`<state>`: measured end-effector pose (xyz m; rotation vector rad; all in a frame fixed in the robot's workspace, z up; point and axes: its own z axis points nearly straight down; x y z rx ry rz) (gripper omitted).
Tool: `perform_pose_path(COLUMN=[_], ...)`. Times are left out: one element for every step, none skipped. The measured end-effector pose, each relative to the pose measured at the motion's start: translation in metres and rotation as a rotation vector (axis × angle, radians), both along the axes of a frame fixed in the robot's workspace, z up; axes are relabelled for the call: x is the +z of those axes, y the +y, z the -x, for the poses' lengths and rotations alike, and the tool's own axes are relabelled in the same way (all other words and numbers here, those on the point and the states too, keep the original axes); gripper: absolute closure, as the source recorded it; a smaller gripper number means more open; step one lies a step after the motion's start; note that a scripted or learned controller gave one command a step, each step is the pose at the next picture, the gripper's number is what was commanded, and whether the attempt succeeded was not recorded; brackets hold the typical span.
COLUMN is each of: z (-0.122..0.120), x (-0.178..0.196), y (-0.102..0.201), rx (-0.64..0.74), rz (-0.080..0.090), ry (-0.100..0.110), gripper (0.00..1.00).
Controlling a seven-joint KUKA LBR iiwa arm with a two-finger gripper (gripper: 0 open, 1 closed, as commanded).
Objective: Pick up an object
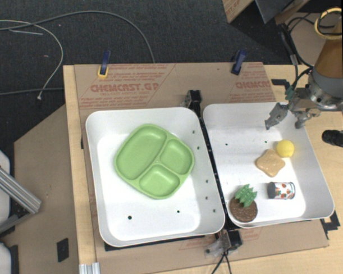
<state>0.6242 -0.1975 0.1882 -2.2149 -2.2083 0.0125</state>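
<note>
A dark carpeted floor with loose cables surrounds a cardboard-topped bench [169, 83] that carries two shallow white bins side by side. The left bin [107, 220] holds a green divided plate [154, 160] lying flat near its middle. The right bin [238, 125] holds four small things gathered toward its near right corner: a yellow ball [285, 149] touching the far edge of a tan biscuit-like piece [271, 163], a small can [281, 190] on its side just below them, and a little potted plant [244, 204] against the near rim. The gripper [287, 117] hangs above the far right part of the right bin with its two fingers spread apart and nothing between them, a short way beyond the ball. Any of the four could serve as the object to pick up, and the ball is nearest. The risks I would expect from here: the ball may roll away or squirt out as the fingers close, a finger may land on the biscuit because the two touch, and the can on its side could roll if nudged. The bin's right wall is close and may block one finger.
</note>
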Motion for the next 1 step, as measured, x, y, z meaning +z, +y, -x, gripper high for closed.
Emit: perform_pose_path(z=[-0.0035], x=[0.009], y=[0.0005], rx=[0.003], rz=[0.003], ry=[-0.015], gripper=[0.0])
